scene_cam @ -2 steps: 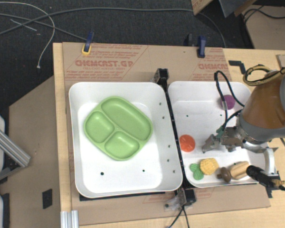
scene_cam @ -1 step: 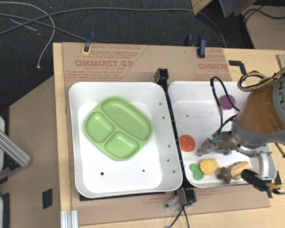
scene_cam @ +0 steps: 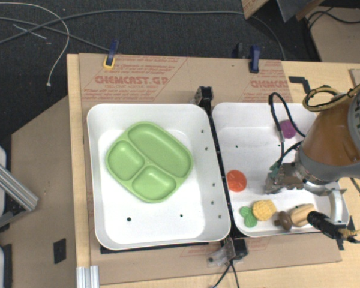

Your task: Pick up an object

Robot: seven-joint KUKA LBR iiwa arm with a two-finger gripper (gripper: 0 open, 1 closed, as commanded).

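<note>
I reach in over the right bin, and my gripper hangs low over its middle, a little toward its near edge. From this high slanted view the dark block of my wrist hides the working end, so I cannot tell whether my jaws are apart or together, and I see nothing held between them. My grey arm with its orange band covers the bin's far right side.

The things to pick all lie in the right bin. An orange ball sits close to the bin's left wall, level with my gripper and apart from it. A yellow corn piece lies by the bin's near rim, just below my gripper, and a small green piece touches its left side. A brown and tan piece lies along the same near rim, to the right of the corn. A small purple piece rests toward the bin's far side, partly behind a black cable.

The left bin stands against the right bin's left wall, and it holds a green divided plate. Cardboard shows under the bins beyond the right bin's far rim, pinned there by a blue clamp.
</note>
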